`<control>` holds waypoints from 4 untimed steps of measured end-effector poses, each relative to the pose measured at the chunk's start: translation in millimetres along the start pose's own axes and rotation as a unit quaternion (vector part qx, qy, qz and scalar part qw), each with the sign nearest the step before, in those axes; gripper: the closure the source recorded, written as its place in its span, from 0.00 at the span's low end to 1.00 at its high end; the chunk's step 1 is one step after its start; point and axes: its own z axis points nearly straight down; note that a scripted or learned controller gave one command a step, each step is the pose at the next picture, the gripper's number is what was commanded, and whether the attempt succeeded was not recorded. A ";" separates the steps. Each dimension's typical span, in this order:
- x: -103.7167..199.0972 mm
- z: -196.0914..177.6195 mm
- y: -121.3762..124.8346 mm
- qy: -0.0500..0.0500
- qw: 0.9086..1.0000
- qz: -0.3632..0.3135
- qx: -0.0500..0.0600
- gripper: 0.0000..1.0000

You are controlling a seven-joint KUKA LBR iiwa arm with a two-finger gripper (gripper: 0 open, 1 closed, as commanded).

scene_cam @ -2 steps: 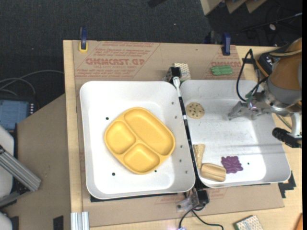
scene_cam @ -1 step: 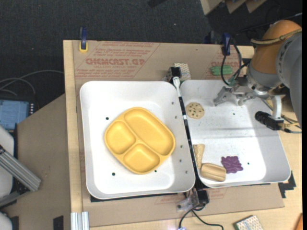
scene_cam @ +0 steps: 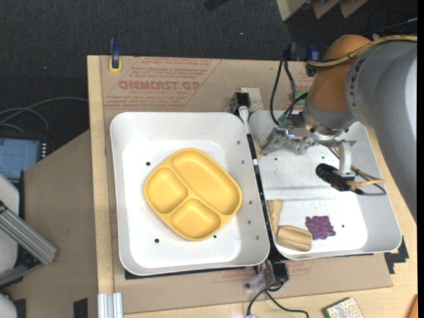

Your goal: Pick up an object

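Near-left corner of right bin (scene_cam: 295, 181): tan cylinder (scene_cam: 293, 238), with purple lump (scene_cam: 320, 226) just beside, to the right. Centre of left bin (scene_cam: 132, 144): yellow divided plate (scene_cam: 192, 193). Above far part of right bin: tool (scene_cam: 311, 140), opening cannot be told.

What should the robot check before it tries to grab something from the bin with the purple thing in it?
1. Things to grab in the right bin: ok, a purple lump and a tan roll lie near its front edge.
2. Gripper over that bin: ok, though at the far end, away from both.
3. Lump apart from roll: ok, a gap shows.
4. Roll away from the bin wall: not ok, it sits in the front corner.
5. Gripper free of any load: cannot tell.
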 end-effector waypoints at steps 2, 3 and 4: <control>-55.6 1.0 -163.2 -0.002 1.000 0.007 0.003 0.00; -54.0 -10.2 -157.9 -0.004 1.000 0.004 -0.003 1.00; -67.1 -33.2 -145.5 -0.004 1.000 0.004 -0.003 1.00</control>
